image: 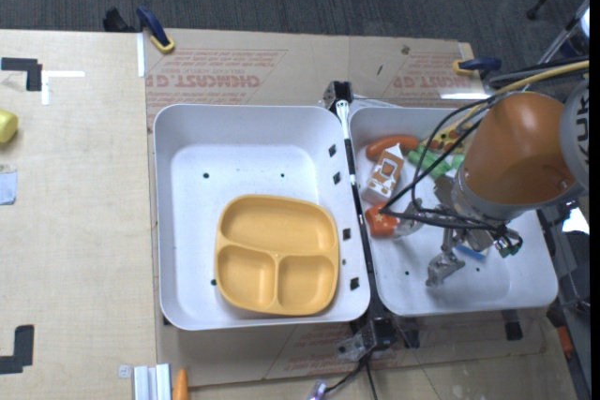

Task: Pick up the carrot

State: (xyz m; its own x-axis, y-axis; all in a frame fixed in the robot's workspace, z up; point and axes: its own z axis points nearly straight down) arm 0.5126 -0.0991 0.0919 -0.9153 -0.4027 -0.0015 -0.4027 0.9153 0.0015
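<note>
End effector (444, 269) hangs low over the right bin (525, 290), in its near-centre part, fingers pointing down toward the bin floor; nothing sits between them that I can make out, and whether they are spread or pressed together I cannot tell (too small and grey against the white). Arm's orange band (516, 150) covers much of the bin's far right. Carrot (379, 222), as I read it, is the small orange piece against the bin's left wall, just beside a white-and-orange packet (384, 175); a longer orange-red item (389, 146) lies beyond the packet and a green thing (433, 159) sits toward the far side, partly under cables. Left bin (178, 201) holds a yellow divided plate (277, 254). Step in hand, by my judgement: approach, not grasp, since the tool is well apart from the carrot, to its right. Next move calls for a shift left toward the wall, then a descent with fingers straddling the carrot. Wall and packet crowd it closely, so finger clearance looks tight.
</note>
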